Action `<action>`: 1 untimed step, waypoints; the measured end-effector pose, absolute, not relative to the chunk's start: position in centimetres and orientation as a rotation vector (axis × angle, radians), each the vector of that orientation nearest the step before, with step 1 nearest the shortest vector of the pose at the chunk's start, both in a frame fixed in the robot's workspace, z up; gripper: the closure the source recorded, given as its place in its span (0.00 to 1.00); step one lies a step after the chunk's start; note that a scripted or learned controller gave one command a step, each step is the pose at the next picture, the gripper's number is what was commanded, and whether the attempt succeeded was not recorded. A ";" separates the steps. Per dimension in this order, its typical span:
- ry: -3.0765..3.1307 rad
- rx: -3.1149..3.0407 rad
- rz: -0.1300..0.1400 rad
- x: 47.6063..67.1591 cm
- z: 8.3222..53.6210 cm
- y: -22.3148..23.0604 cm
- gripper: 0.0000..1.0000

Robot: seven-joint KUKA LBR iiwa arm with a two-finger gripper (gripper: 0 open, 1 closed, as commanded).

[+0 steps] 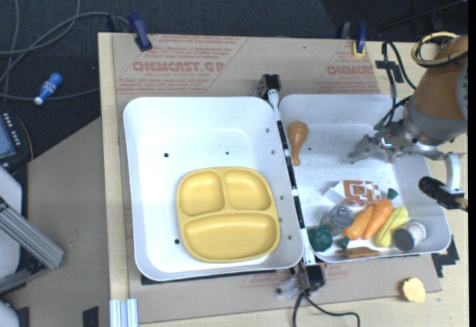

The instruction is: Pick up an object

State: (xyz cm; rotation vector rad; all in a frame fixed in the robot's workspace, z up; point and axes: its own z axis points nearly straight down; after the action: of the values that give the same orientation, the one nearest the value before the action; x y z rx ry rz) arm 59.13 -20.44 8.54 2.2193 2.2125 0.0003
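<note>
The right bin [327, 114] holds the loose objects. A tan pear-shaped toy [297, 137] lies by its left wall. At its front sit an orange carrot [370, 220], a yellow piece [394, 224], a white and orange card [361, 189], a grey can [341, 215], a dark green piece [321, 238] and a silver cylinder [410, 235]. My gripper [372, 146] hangs low over the bin's bare middle, right of the pear toy and behind the pile. Its fingers [358, 153] stand open with nothing between them.
In the left bin [149, 132] lies a yellow divided plate [226, 214]. A black divider clip [270, 85] sits where the bins meet. A small yellow lump [413, 289] rests on the bench at the front right. Blue clamps [138, 30] hold the board's far edge.
</note>
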 end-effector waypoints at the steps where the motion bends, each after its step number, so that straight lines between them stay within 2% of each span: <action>1: 2.219 2.228 0.002 47.6 8.5 -15.7 0.00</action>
State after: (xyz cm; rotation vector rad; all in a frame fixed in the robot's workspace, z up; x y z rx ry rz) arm 47.65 -15.74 8.52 2.2284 2.2195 0.0015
